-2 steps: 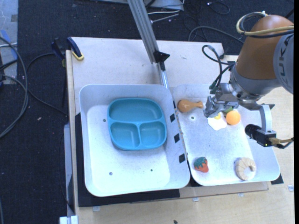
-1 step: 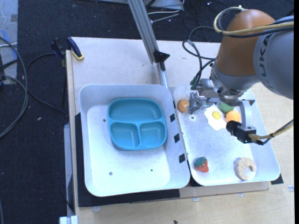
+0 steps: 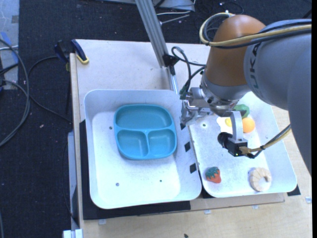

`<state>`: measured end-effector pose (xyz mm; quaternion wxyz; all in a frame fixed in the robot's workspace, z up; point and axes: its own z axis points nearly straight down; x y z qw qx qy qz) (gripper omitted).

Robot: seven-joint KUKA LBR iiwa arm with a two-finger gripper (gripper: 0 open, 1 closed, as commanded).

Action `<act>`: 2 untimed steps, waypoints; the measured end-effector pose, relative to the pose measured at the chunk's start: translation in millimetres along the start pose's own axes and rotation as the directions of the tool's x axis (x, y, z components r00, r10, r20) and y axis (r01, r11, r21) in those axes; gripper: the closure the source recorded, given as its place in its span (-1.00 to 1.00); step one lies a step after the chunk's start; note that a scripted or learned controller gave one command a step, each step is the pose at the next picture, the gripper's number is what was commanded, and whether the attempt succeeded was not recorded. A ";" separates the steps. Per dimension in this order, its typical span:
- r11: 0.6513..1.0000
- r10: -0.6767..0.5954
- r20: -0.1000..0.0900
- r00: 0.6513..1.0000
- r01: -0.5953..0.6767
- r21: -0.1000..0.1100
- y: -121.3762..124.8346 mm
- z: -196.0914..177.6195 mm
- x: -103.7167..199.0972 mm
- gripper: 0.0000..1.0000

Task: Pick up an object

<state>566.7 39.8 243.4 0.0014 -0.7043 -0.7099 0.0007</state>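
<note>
A: Where's the arm?
B: Grey arm w/ orange band (image 3: 233, 38) reaches in from the right, over the inner edge of the right shallow white bin (image 3: 277, 182). Two-finger gripper (image 3: 189, 114) hangs at the seam btw. both bins.
A: Pincer apart or together?
B: Can't tell, wrist hides it. Nothing seen clamped.
A: Objects?
B: Right bin: small red strawberry-shaped toy w/ green top (image 3: 213, 174) near the front, pale beige curled pastry-like piece (image 3: 259, 178) to its right, round orange-yellow piece (image 3: 247, 125) and a green bit (image 3: 242, 108) partly under the wrist. Left shallow white bin (image 3: 99, 182): blue three-compartment plastic plate (image 3: 145, 132), flat, mid-bin.
</note>
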 end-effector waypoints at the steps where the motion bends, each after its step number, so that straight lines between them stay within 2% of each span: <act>1: 1.000 0.000 0.001 1.000 0.000 -0.003 6.2 13.5 57.9 1.00; 2: 1.000 0.005 0.001 1.000 -0.005 -0.002 6.1 12.8 54.5 -1.00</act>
